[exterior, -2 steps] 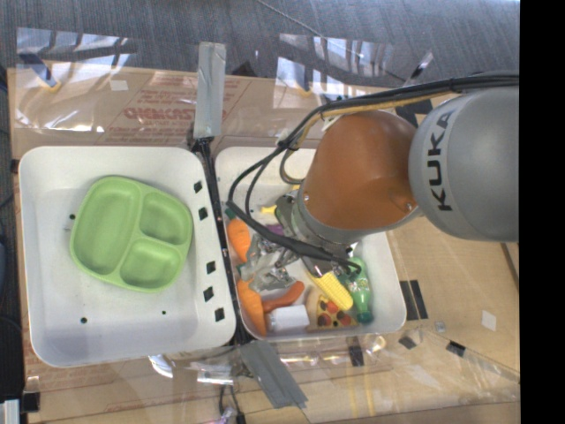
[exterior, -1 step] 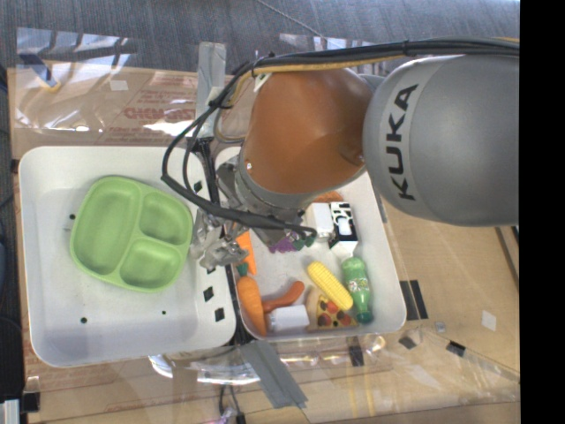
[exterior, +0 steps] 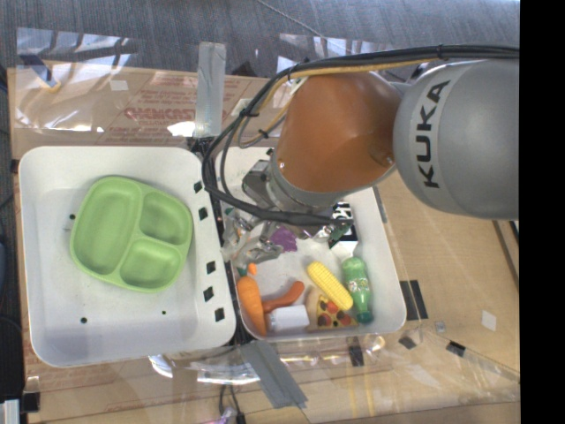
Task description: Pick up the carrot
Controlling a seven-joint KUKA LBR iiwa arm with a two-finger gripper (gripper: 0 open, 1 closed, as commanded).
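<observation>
The carrot (exterior: 250, 302) is orange with a small green top. It lies along the left wall of the right bin (exterior: 388, 263), near the front corner, pointing toward the front. My gripper (exterior: 251, 242) hangs from the big orange wrist band, just behind the carrot's green end and above the bin floor. The arm's bulk covers the back half of this bin. Nothing shows clearly in the gripper's grasp, and the carrot rests on the bin floor.
Beside the carrot lie a reddish sausage (exterior: 285, 294), a white block (exterior: 288, 319), a corn cob (exterior: 328, 283), a pizza slice (exterior: 329, 313) and a green bottle (exterior: 357, 288). A purple toy (exterior: 284, 236) sits by the gripper. The left bin (exterior: 44, 325) holds a green divided plate (exterior: 132, 232).
</observation>
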